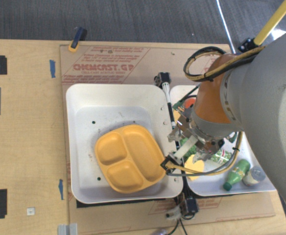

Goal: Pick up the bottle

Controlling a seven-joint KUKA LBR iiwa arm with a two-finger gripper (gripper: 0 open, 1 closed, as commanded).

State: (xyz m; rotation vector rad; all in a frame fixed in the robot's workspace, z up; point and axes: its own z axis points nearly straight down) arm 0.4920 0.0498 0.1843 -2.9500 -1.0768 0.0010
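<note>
The green bottle (236, 174) lies on its side near the front of the right bin (216, 191), its neck pointing toward the front edge. My gripper (191, 150) is low over the left part of the same bin, to the left of the bottle and apart from it. The grey arm with its orange band hides much of that bin. Nothing shows held in the gripper.
A yellow divided plate (127, 156) rests in the left bin (84, 106). In the right bin, a grey round object (254, 176) lies beside the bottle, a yellow piece (197, 167) and green-and-white packaging (217, 155) lie beneath the wrist, and a further reddish item (188, 102) lies at the back.
</note>
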